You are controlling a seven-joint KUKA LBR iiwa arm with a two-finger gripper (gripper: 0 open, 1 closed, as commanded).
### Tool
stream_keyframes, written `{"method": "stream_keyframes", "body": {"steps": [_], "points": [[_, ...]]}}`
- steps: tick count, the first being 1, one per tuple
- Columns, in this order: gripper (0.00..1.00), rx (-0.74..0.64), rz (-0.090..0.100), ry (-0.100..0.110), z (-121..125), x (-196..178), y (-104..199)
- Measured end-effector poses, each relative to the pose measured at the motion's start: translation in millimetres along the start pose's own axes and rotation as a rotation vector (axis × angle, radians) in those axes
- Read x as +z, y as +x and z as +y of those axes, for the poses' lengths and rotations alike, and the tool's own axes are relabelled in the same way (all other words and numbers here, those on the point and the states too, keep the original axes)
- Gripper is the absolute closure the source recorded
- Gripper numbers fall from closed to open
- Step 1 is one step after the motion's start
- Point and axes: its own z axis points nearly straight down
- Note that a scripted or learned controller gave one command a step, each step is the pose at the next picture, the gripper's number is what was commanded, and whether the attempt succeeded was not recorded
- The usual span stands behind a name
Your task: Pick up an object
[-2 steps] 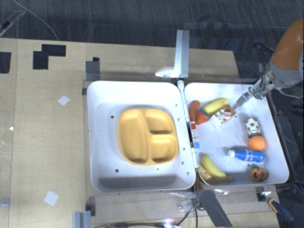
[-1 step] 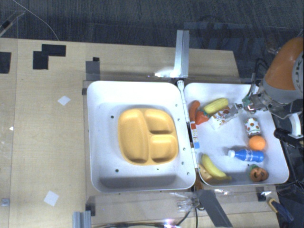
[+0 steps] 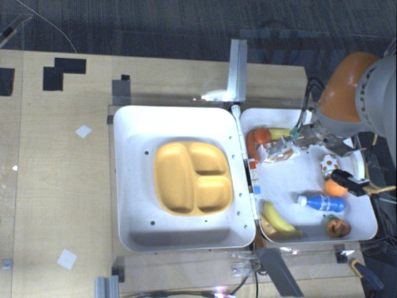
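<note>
wooden bench (image 3: pixel 56 185) bears two white bins side by side: right bin (image 3: pixel 366 222) beneath the gripper (image 3: pixel 302 135), left bin (image 3: pixel 133 185) beyond it, well apart, away from the arm.

Left bin (image 3: pixel 180 120): white plastic, smooth, slight sheen. Divided tray (image 3: pixel 191 177) inside it: yellow plastic, matt. Bench (image 3: pixel 56 185) left of left bin: pale wood-look surface, matt. Bottle (image 3: pixel 321 202) right of left bin: blue glossy plastic. Arm shell (image 3: pixel 344 92): orange, glossy, smooth.
</note>
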Motion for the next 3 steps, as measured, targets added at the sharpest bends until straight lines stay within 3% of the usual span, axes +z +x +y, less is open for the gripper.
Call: {"method": "stream_keyframes", "body": {"steps": [1, 2, 3], "points": [[0.0, 0.049, 0.003, 0.028, 49, -9, -74], [0.0, -0.012, -0.002, 0.011, 49, 11, -71], [0.0, 0.068, 0.005, 0.031, 22, -5, -72]]}}
